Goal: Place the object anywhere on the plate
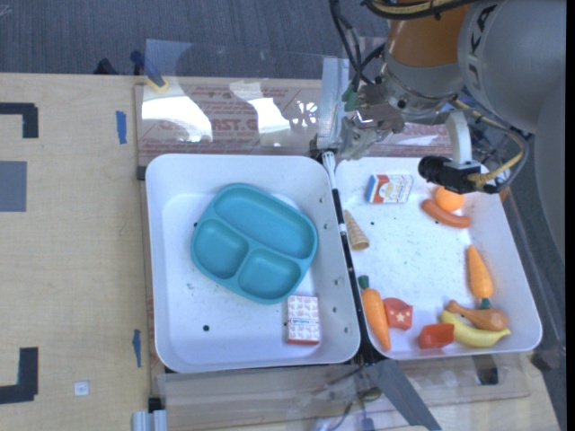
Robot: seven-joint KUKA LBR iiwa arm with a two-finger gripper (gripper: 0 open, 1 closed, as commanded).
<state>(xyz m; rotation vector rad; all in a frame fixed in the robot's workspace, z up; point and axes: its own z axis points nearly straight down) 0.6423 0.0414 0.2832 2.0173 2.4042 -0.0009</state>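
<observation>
- The teal divided plate [254, 242] lies in the left bin [171, 187], centre of the frame, with bare white floor around it.
- A small red-and-white carton [303, 318] lies just beside the plate's lower right edge, near the bin's lower rim.
- The right bin [519, 268] holds another carton [388, 188], a cone [356, 231], two carrots [375, 317] [479, 272], a banana [474, 333] and an orange [448, 199]; its middle is open.
- The gripper [359, 133] hangs at upper centre, over the bins' top rims where they meet.
- The arm [503, 34] reaches in from the upper right.
- Whether the fingers are spread or pressed together cannot be told.
</observation>
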